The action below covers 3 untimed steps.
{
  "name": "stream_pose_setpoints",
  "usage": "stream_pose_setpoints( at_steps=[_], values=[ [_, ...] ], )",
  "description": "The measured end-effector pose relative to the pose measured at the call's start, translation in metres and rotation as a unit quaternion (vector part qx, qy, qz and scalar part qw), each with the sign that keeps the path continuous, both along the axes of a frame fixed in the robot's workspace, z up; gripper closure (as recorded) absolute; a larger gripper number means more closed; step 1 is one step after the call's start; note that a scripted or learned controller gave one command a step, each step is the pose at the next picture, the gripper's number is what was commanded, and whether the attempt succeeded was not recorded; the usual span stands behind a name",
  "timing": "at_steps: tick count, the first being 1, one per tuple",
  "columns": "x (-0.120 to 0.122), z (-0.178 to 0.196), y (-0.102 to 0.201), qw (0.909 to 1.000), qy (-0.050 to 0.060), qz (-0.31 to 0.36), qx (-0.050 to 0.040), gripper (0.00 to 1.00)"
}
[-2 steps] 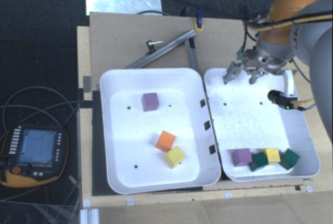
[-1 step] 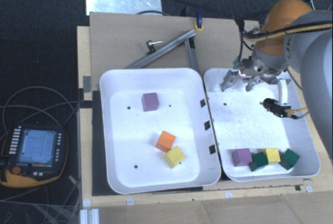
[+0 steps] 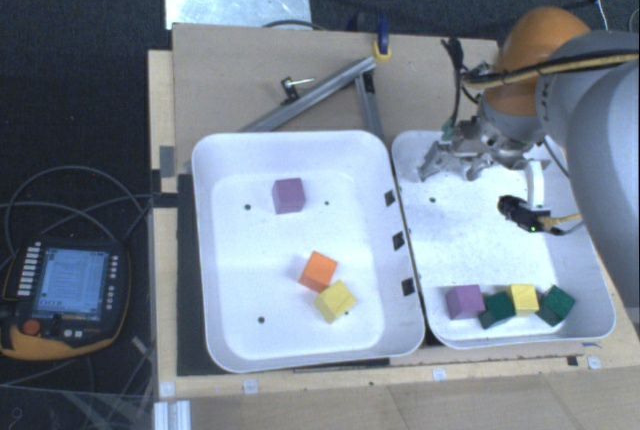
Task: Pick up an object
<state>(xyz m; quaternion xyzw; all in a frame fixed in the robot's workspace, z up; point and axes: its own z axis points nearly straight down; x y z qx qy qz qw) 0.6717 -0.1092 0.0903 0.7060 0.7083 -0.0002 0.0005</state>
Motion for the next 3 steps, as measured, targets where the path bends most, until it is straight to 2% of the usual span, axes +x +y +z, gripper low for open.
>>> stream_pose_setpoints(
  at_steps=[1, 3],
  values=[
    [0.001, 0.013, 0.000, 1.0000, -0.002, 0.001, -0.0002, 1.00],
    [-0.007, 0.138, -0.003, 1.0000, -0.005, 0.000, -0.0003, 1.00]
  ],
)
